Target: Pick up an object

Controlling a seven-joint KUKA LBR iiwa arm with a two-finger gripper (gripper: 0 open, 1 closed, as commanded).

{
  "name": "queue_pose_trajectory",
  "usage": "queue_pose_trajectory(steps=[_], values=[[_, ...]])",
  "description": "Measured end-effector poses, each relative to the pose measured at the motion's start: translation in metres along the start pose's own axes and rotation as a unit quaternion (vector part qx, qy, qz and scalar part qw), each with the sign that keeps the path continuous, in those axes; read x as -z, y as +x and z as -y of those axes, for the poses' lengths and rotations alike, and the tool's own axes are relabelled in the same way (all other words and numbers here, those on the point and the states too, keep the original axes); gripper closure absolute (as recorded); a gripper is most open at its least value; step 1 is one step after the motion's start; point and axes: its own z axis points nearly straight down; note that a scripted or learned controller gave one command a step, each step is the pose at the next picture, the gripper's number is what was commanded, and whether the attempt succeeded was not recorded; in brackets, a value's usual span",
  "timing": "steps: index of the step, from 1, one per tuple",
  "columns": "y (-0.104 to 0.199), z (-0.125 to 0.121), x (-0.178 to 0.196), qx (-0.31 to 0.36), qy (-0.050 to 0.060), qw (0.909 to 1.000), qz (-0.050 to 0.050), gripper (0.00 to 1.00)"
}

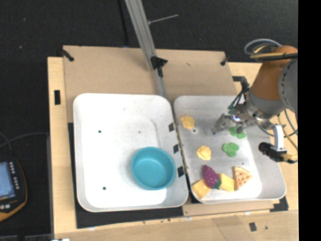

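Gripper (226,123) over right bin (200,106), finger state unclear. Green piece (237,132) just right of fingertips; second green piece (230,148) below.

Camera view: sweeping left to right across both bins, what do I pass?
Blue bowl → upper yellow piece → purple piece → gripper → pizza slice toy.
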Motion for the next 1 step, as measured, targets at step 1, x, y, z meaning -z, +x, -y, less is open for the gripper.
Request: queue_pose_trajectory(steps=[1], values=[[-0.001, -0.0023, 0.0153, 0.0, -0.005, 1.0, 0.001, 1.0]])
